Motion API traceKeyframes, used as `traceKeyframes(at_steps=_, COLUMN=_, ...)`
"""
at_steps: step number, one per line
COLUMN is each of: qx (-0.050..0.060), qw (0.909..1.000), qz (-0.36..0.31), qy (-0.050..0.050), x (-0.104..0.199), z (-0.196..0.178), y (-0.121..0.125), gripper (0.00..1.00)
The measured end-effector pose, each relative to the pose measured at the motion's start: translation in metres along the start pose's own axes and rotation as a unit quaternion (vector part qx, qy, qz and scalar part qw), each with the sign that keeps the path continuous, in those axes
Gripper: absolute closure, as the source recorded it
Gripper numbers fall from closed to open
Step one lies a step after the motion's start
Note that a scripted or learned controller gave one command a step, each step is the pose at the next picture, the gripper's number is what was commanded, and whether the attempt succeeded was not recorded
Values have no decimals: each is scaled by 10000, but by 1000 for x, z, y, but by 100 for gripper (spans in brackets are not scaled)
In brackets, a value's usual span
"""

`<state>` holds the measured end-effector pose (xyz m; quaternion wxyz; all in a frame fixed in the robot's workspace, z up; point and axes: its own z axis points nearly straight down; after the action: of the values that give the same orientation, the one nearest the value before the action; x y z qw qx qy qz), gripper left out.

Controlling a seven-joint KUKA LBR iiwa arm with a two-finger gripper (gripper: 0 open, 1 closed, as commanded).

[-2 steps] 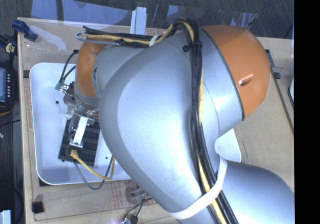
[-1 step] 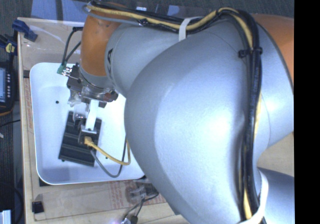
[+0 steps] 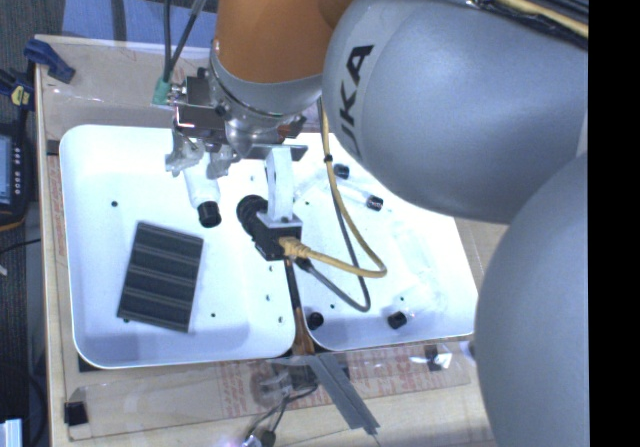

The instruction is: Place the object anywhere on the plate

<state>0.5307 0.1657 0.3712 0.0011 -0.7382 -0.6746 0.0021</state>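
Camera view shows a dark ribbed rectangular object [image 3: 161, 277] lying flat on the floor of the left bin [image 3: 85, 235], apart from the walls and tilted slightly. No plate can be identified with certainty. The gripper [image 3: 230, 207] hangs above the bin's middle, near the object's upper right corner and not touching it. Its state cannot be told; nothing is visibly held. The arm [image 3: 420, 85] covers much of the right bin [image 3: 440, 320], probably positioned for a descent.
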Motion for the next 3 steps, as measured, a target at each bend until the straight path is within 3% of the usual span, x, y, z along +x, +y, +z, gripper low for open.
traceKeyframes(at_steps=1, qx=10, qw=9968, qz=805, qy=-8, x=54, z=-62, y=46, gripper=100)
traceKeyframes(at_steps=2, qx=8, qw=9664, qz=2569, qy=-20, x=65, z=-66, y=106, gripper=100)
traceKeyframes(at_steps=3, qx=14, qw=8807, qz=4737, qy=-35, x=62, z=117, y=121, gripper=100)
